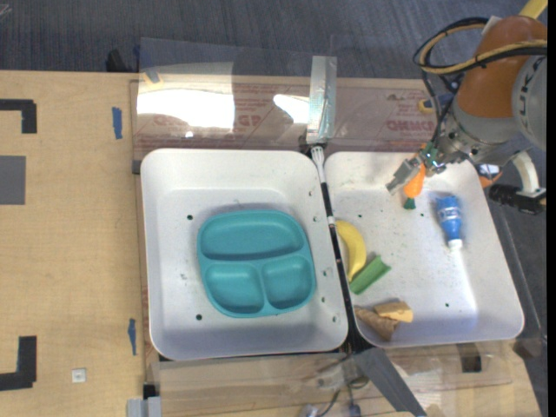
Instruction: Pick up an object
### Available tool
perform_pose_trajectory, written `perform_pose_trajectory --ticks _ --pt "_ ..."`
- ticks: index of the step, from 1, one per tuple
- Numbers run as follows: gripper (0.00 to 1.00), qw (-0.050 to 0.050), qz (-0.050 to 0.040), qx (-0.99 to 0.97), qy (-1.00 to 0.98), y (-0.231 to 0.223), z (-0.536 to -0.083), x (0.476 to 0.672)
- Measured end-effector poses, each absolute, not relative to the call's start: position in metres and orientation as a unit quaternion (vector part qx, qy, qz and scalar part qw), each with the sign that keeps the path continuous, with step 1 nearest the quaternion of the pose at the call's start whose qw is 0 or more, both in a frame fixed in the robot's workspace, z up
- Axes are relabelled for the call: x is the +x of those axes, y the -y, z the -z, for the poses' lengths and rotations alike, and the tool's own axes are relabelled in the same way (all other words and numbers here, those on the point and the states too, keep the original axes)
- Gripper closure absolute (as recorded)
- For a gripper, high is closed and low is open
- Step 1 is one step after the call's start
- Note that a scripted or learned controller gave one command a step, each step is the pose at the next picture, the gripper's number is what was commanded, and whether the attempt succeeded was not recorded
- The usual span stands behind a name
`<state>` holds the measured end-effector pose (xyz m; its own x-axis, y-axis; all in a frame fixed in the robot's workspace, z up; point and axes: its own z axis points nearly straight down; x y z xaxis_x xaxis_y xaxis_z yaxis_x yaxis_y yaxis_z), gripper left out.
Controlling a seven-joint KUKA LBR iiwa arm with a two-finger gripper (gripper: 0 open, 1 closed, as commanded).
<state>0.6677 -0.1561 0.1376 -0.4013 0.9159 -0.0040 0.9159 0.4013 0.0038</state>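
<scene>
Carrot (414,185), small and orange with a green tip, is what you see at the hand (415,174) in the far part of the right bin (499,315); it hangs tilted with its green end lowest, and its upper end sits right at the grey fingers, but you cannot tell whether those fingers are apart, together or clamped on it, nor whether it is lifted off the bin floor. Your arm (495,81) comes in from the right, its orange band above the wrist over the bin's far right corner. Just right of the carrot you have a blue and white tube (449,218) lying on the bin floor, apart from the hand. Along the left wall of the same bin a banana (352,243) lies with a green block (369,274) touching its near end. Closer to you, by the near left corner, a brown, crumpled-looking piece (384,314) rests on the floor, well apart from the carrot. In the left bin (165,189) a teal divided plate (255,262) sits near the middle, with one long compartment on the far side and two smaller ones toward you. Both bins stand side by side on the tabletop (61,259), touching along their shared edge.
</scene>
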Motion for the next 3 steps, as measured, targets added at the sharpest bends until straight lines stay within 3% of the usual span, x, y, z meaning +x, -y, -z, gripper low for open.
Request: perform_pose_trajectory --ticks 1,2,3 --pt "0.0 -0.002 0.0025 0.542 -0.84 0.16 -0.088 0.666" --pt "1.0 0.002 0.0002 0.541 -0.841 0.159 -0.099 0.668" --pt "1.0 0.006 -0.0059 0.555 -0.832 0.061 -0.194 0.671"
